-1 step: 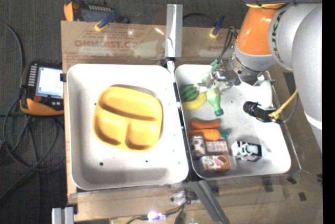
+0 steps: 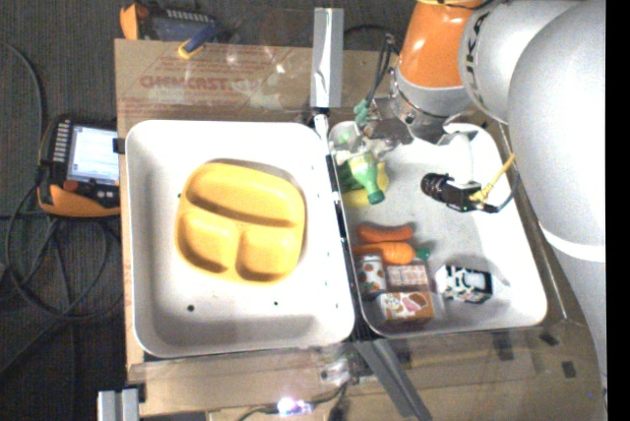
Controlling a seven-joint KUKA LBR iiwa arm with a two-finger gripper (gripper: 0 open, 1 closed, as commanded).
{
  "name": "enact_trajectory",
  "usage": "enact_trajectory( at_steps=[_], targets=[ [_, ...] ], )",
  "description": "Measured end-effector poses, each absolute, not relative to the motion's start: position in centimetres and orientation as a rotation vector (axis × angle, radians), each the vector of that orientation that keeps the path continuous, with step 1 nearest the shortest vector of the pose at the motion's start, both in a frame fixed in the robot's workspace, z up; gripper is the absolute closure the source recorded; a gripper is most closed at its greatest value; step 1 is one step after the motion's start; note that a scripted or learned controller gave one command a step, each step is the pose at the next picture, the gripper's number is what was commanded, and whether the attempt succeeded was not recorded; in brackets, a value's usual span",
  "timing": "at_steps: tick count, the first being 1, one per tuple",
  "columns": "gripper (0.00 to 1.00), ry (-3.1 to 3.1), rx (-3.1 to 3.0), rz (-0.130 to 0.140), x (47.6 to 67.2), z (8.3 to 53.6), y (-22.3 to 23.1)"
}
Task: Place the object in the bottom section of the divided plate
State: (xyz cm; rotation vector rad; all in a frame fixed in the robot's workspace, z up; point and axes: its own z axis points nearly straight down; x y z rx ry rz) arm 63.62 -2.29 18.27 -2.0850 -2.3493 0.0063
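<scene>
I log: yellow divided plate (image 2: 241, 219) in left bin (image 2: 148, 242). Right bin (image 2: 512, 281): hand (image 2: 366, 127) at far-left corner, grip state unreadable, directly above green bottle (image 2: 362, 178); carrot (image 2: 386, 234) and cartons (image 2: 398, 291) nearer.

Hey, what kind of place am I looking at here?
Probably a robotics lab: a robot arm reaches over two white bins on a bench, with loose cables on the carpet and a handheld control pad.
</scene>
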Motion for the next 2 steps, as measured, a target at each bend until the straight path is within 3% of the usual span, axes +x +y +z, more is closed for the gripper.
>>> enact_trajectory(
  at_steps=[1,2],
  targets=[
    [1.00,-2.421,-2.001,0.005,64.34,18.27,6.71],
    [0.00,-2.421,-2.002,0.005,64.34,18.29,6.69]
  ],
)
